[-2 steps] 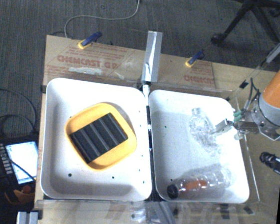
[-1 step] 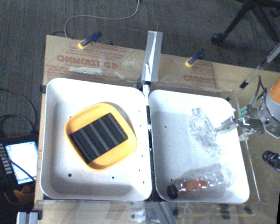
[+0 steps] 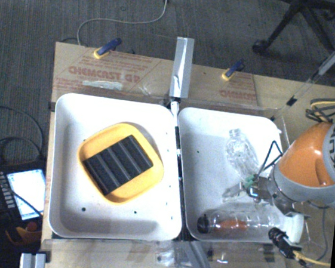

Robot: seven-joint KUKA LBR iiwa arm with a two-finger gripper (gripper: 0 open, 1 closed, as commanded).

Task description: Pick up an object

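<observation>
Low at the frame's right, a clear bottle (image 3: 238, 222) lies on its side along the near wall of the right bin (image 3: 206, 165), looking light, slippery and easily crushed, so its dark cap end seems the safest hold.

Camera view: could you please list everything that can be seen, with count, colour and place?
bins: two, white, side by side on the bench
yellow object: one, yellow with a dark ribbed centre, middle of the left bin
clear bottle: one, transparent, dark cap, lying along the right bin's near wall
clear plastic item: one, transparent, upper middle of the right bin
clamps: two, blue and yellow, on the cardboard behind the bins
arm: one, grey and orange, over the right bin's right side
</observation>
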